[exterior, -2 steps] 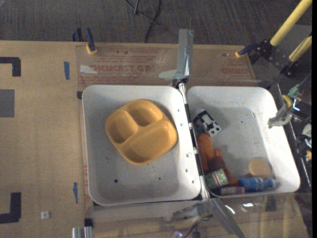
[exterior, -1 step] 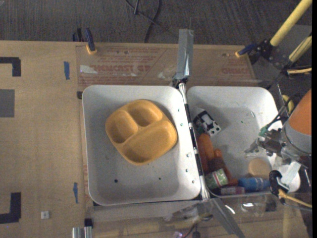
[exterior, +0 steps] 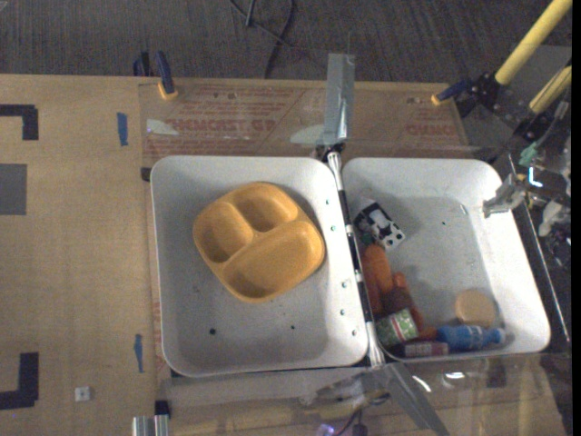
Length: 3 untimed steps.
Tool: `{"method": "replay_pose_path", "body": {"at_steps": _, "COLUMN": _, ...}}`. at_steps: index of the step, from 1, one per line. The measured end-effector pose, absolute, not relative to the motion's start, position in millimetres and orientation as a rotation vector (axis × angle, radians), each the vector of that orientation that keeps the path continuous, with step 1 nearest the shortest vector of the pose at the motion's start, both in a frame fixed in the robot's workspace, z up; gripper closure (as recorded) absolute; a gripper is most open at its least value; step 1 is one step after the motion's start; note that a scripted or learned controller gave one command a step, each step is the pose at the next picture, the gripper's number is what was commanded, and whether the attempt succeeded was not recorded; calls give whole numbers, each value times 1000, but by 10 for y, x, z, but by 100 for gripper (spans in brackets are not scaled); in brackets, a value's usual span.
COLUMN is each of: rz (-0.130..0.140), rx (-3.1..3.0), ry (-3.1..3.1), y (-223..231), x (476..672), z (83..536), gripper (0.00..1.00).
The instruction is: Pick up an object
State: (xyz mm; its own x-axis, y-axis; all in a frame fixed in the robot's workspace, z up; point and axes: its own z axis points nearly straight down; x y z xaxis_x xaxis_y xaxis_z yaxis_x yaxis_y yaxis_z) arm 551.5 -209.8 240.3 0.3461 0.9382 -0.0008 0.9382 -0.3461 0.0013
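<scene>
The right bin (exterior: 454,175) holds several small objects. A black-and-white toy (exterior: 379,224) lies near its left wall. Below that are an orange carrot-like piece (exterior: 376,269), a brown-red item (exterior: 400,295) and a green-labelled can (exterior: 396,326). A blue bottle (exterior: 470,337) lies along the front wall, with a tan round disc (exterior: 475,306) just behind it. My gripper (exterior: 505,196) hangs at the right bin's right rim, well apart from all these objects, and nothing shows in it.
The left bin (exterior: 182,334) carries a yellow divided plate (exterior: 259,241) tilted in its middle. A metal strip (exterior: 338,98) stands behind the seam between the bins. Yellow-handled clamps (exterior: 531,39) and cables crowd the back right corner.
</scene>
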Motion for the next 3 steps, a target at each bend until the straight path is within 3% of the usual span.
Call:
{"method": "replay_pose_path", "body": {"at_steps": 1, "rz": 0, "rx": 2386, "ry": 2045, "y": -1823, "x": 5332, "z": 1427, "gripper": 0}}
{"method": "replay_pose_path", "body": {"at_steps": 2, "rz": 2, "rx": 2386, "ry": 2043, "y": -1826, "x": 5340, "z": 1528, "gripper": 100}}
{"method": "replay_pose_path", "body": {"at_steps": 3, "rz": 2, "rx": 2386, "ry": 2042, "y": -1826, "x": 5339, "z": 1527, "gripper": 0}}
